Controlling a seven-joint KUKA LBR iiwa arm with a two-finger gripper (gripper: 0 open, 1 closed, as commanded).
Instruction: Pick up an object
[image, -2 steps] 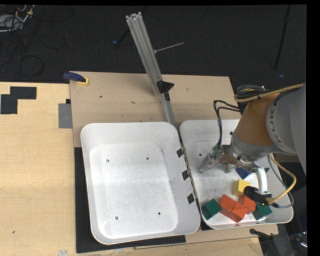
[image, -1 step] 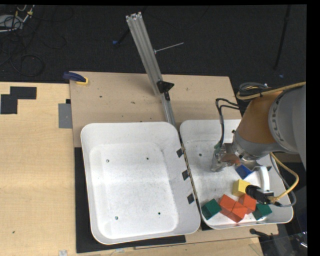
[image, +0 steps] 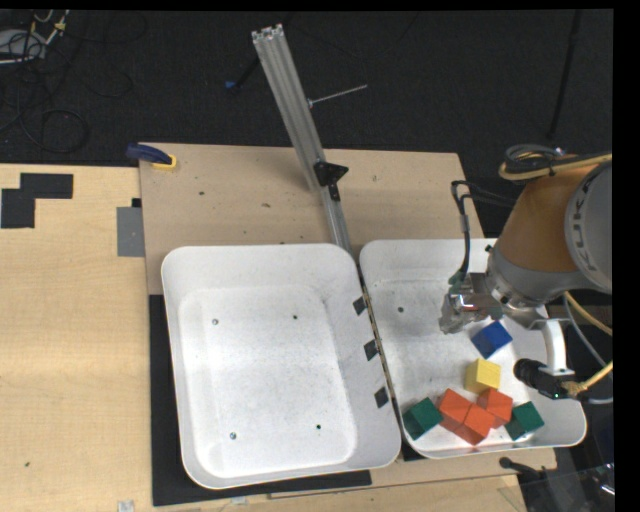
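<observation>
Just above the blue cube (image: 492, 338), tool (image: 462, 312) low in right bin (image: 420, 280), finger spread unclear

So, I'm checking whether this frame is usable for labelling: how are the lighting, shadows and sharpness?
Camera view: lighting is even and soft; the left bin is bright but keeps its speckled texture, without blown-out glare. The blocks, such as the blue block and yellow block, cast faint shadows. The gripper looks slightly soft. The background beyond the bench is dark.
</observation>
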